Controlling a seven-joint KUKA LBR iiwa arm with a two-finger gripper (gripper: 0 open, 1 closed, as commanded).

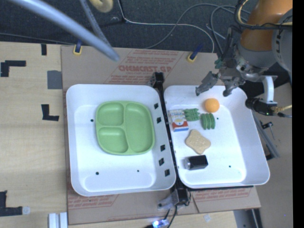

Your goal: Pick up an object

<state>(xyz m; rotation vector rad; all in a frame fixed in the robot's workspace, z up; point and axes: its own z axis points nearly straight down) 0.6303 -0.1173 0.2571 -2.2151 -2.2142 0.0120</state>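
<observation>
The right bin holds an orange ball, two green toy vegetables, a small red and white box, a tan cracker-shaped piece and a black block. My gripper hangs over the bin's far edge, just above and behind the orange ball. Its two dark fingers are spread apart, open, with nothing between them.
The left bin carries a green divided plate. A black clip row joins the two bins. Cables trail across the dark cloth behind the bench. A grey pole slants across the upper left.
</observation>
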